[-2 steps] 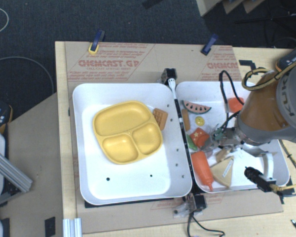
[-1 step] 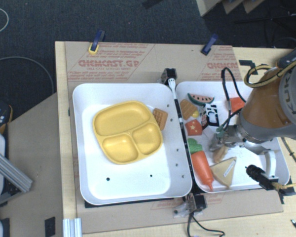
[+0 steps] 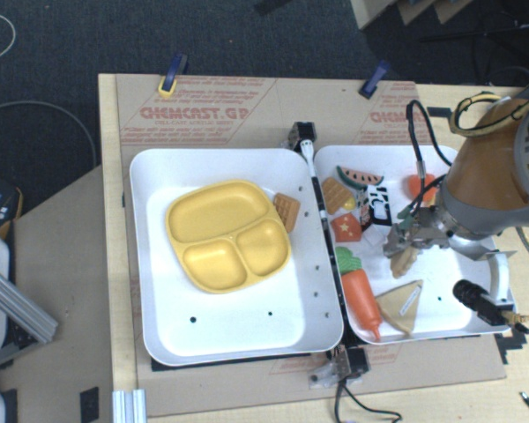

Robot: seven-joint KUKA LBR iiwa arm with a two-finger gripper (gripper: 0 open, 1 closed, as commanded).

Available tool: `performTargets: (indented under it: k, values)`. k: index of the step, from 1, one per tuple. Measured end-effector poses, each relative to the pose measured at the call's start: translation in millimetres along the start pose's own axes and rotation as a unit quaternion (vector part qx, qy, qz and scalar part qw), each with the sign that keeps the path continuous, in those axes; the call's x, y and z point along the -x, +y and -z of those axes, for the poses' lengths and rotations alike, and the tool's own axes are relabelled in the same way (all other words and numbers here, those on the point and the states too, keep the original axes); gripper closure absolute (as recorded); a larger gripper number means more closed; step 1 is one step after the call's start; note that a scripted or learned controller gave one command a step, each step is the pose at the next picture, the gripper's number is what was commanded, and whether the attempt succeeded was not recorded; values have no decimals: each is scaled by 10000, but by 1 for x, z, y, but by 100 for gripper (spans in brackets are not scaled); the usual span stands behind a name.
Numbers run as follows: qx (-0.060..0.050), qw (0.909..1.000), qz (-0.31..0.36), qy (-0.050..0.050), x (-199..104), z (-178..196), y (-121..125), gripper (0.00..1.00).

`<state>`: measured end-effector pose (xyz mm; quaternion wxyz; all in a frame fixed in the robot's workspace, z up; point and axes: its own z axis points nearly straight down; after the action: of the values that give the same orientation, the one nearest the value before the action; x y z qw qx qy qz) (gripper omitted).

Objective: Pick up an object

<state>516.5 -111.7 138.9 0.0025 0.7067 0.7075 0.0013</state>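
The right bin (image 3: pixel 445 322) holds several toy foods. A watermelon slice (image 3: pixel 360 180), a brown bread piece (image 3: pixel 337 196), a red cube (image 3: pixel 346 228) and a black-and-white piece (image 3: pixel 376 205) lie at its far left. An orange carrot with a green top (image 3: pixel 361 302) and a tan sandwich wedge (image 3: pixel 400 307) lie at its near side. My gripper (image 3: pixel 403 256) hangs low over the middle of this bin, just above the wedge and right of the carrot's top. A small red-orange item (image 3: pixel 418 186) sits behind the wrist.
The left bin (image 3: pixel 238 329) holds a yellow divided plate (image 3: pixel 227 234) and a brown waffle-like cracker (image 3: pixel 286 210) by its right wall. Cables loop over the arm's orange band (image 3: pixel 489 170). Clamps sit at the bench's far edge.
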Motion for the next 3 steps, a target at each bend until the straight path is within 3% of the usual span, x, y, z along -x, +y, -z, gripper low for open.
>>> performTargets:
  k: [2, 3]
  values:
    - [4, 10000, 1, -1, 2, 88, -6, 100]
    - [-5, 10000, 26, 13, -45, 89, 33, 100]
